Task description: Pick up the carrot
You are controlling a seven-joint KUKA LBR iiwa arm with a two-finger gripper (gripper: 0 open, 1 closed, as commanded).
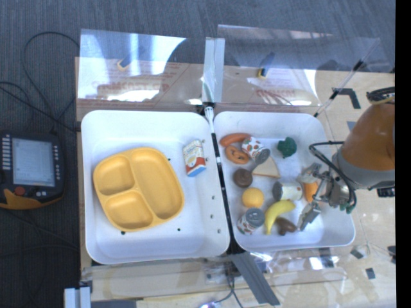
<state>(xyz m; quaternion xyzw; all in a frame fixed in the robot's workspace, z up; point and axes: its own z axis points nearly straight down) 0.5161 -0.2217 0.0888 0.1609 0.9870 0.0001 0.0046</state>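
The gripper (316, 197) sits low in the right bin (334, 236), and its fingers (311, 214) look closed on the small orange carrot (311, 189). At nine o'clock of it stands a white cup (290, 191); toward eight o'clock lies the banana (277, 213).

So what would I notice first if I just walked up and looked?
Probably the big yellow divided plate in the left bin. Then the jumble of toy food in the right bin, with a yellow banana near the front, and the gripper reaching in at an orange carrot.
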